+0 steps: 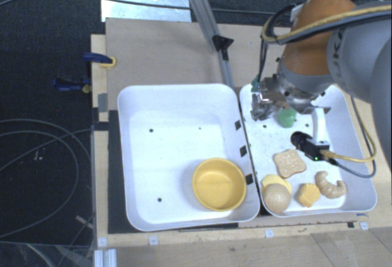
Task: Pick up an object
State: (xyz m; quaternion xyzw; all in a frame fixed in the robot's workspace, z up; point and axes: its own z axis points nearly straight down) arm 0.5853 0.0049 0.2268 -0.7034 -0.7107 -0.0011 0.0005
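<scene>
No readable writing, brand or label showing anywhere on the bench, the bins or the arm.

Hanging over the far left corner of the right bin (367, 198), the gripper (262, 105), just inside that bin's far rim and close to the divider between the two bins. Cannot tell whether spread or pressed together; nothing seen pinched there. Sitting just right of the gripper, partly tucked under the wrist, a small green object (286, 117). Lying nearer the camera, well apart from the gripper: a toast-shaped piece (289, 163), a round pale bun (275, 195), a yellow wedge (308, 194) and a croissant (331, 185), clustered along the near edge of the right bin, with bare white floor between them and the gripper.

Resting in the near right part of the left bin (141, 131), down and left of the gripper, a yellow bowl (218, 183); much of that bin's floor showing bare.

Crowding the space right of the gripper: the grey arm (361, 57) with its orange band (315, 30), a black connector (306, 144) and a yellow cable (355, 165) trailing over the right bin. Slanting down just behind the gripper, a grey pole (202, 2).
</scene>
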